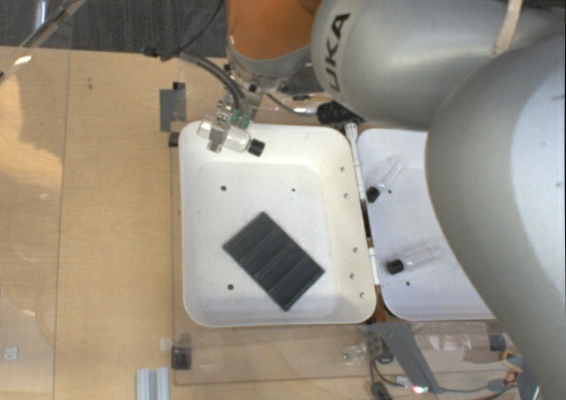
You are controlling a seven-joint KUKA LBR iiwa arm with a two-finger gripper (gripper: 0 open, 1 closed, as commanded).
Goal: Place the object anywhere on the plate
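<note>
Glossy white plastic bin [202, 301], matt dark ribbed plate [272, 260], pale wood bench [88, 239]

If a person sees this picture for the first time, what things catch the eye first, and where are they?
The big grey arm with its orange band fills the upper right and covers much of the right bin. In the left bin, a dark ribbed plate lies flat near the middle, turned like a diamond. The claw is at that bin's far left corner.
</note>
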